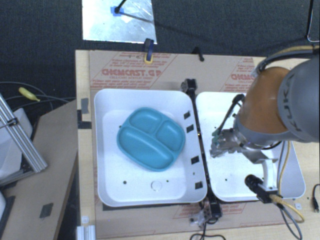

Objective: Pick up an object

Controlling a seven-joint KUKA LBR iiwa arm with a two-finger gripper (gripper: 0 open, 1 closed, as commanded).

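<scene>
A blue divided plate [150,137] lies flat in the middle of the left bin [107,149]. A small clear round disc [157,186] rests near that bin's front wall. My gripper [218,146] hangs over the left part of the right bin [215,184], close to the divider between the bins. The arm's orange band and grey wrist cover much of the right bin. Nothing shows between the gripper's tips from this angle.
The two white bins sit on a cardboard sheet [130,71]. A shiny metal plate [119,13] lies beyond the bench at the top. An aluminium frame [17,139] stands at the left edge.
</scene>
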